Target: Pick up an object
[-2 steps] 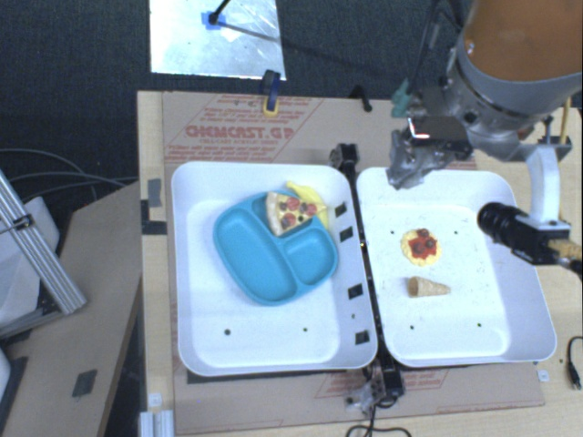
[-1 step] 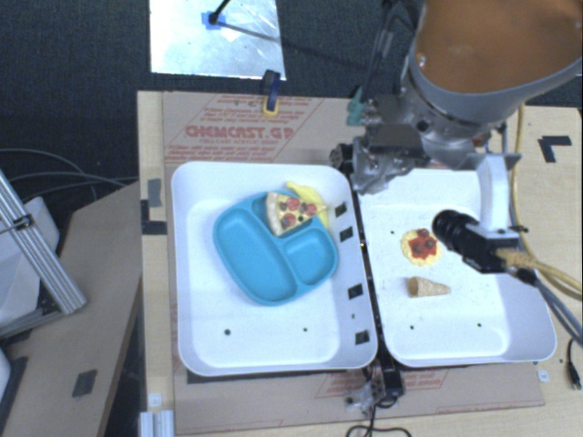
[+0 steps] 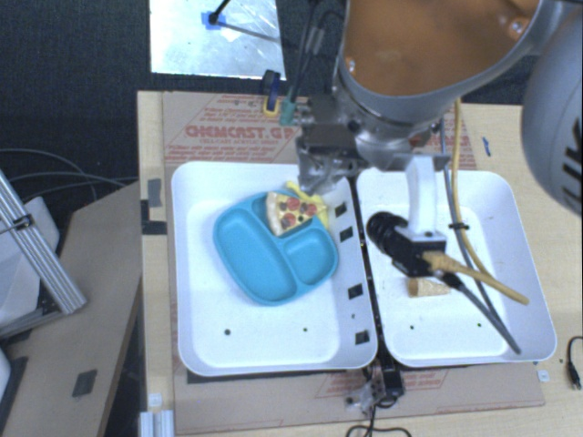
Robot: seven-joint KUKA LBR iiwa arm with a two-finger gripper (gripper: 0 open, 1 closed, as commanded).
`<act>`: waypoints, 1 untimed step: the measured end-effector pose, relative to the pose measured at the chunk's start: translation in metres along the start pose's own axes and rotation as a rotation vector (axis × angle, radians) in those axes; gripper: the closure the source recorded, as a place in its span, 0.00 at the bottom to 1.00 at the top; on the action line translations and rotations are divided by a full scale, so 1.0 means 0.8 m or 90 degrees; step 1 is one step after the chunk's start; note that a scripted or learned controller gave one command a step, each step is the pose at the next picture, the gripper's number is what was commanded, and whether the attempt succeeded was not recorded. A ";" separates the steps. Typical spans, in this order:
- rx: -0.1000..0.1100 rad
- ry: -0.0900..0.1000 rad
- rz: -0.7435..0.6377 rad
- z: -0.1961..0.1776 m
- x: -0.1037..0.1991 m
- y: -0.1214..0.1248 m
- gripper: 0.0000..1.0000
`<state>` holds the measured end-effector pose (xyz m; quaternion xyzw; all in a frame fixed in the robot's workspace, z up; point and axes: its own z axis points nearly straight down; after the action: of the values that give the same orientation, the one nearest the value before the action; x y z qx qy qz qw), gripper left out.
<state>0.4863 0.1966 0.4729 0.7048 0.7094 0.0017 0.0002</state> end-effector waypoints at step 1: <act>-0.001 0.001 0.000 -0.014 -0.003 0.001 1.00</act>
<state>0.4869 0.1946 0.4840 0.7046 0.7096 0.0025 0.0004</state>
